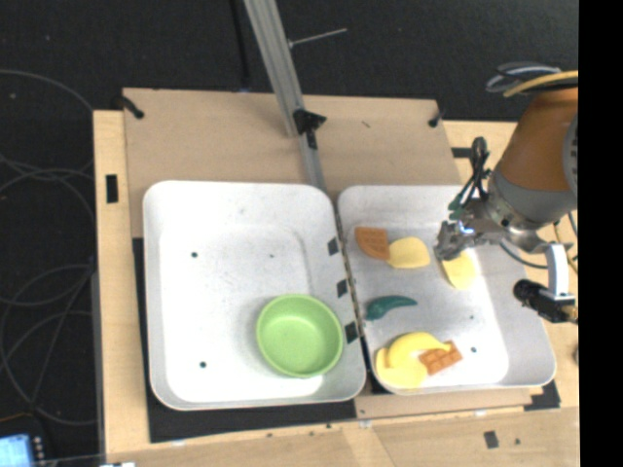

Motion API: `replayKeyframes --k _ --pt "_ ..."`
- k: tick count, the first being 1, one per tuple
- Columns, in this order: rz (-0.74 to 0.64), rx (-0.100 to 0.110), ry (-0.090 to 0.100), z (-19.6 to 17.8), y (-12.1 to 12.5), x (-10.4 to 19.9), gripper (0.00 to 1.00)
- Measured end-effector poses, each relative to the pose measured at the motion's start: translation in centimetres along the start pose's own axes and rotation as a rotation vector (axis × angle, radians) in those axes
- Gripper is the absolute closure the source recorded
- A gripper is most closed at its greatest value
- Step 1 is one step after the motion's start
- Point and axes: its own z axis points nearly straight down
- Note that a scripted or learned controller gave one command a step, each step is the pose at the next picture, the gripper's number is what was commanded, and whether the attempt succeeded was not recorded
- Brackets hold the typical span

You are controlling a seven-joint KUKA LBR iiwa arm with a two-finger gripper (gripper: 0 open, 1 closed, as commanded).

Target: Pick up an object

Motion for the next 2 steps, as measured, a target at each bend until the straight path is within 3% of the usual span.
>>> replayKeyframes --k 1,2 --pt "-0.001 -0.001 -0.001 -5.4 0.2 -0.1 1.0" --pt "-0.005 0.004 0.002 -5.9 1.3 4.8 1.0"
